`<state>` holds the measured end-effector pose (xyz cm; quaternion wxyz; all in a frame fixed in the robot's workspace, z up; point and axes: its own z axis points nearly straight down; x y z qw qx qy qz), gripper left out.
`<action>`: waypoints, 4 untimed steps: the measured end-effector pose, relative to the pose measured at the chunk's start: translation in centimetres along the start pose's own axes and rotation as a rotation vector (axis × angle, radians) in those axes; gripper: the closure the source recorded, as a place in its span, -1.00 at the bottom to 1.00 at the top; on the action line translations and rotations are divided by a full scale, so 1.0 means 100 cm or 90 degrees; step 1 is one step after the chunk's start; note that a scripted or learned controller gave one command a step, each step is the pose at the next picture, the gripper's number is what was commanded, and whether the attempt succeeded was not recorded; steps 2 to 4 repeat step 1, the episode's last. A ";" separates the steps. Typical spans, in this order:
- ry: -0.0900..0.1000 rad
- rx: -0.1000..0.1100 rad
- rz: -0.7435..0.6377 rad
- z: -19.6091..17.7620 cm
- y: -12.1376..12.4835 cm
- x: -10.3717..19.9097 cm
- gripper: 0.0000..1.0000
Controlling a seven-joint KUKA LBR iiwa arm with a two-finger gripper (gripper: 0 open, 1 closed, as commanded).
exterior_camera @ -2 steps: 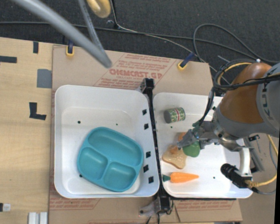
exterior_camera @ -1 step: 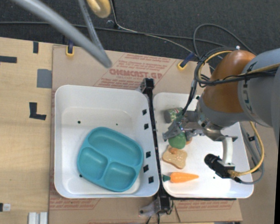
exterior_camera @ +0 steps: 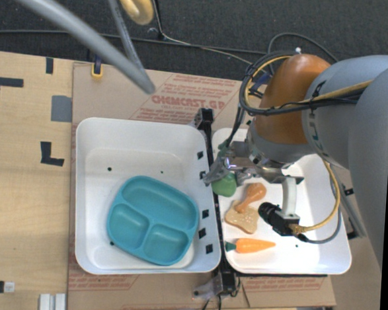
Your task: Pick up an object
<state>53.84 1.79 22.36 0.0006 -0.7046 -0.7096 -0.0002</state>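
A turquoise three-compartment plastic plate (exterior_camera: 152, 220) lies in the left white bin (exterior_camera: 89, 144). In the right white bin (exterior_camera: 332, 257), the metal two-finger gripper (exterior_camera: 220, 173) hangs at the left wall over a small green object (exterior_camera: 224, 185); whether it grips is unclear. Right of that lie a tan drumstick-shaped toy (exterior_camera: 249, 196), a toast-shaped piece (exterior_camera: 242, 217) and an orange carrot (exterior_camera: 254, 245).

One fixed camera is looking down at a slant on both white bins (exterior_camera: 86, 176), the arm (exterior_camera: 344, 95) entering from the right.

Even, bright overhead light — soft shadows inside the white bins (exterior_camera: 142, 131); the near grey pole (exterior_camera: 71, 20) is blurred.
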 end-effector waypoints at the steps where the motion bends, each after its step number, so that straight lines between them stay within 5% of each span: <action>1: -0.001 0.001 0.001 0.010 0.012 0.048 1.00; 4: -0.001 0.001 0.001 0.010 0.012 0.048 1.00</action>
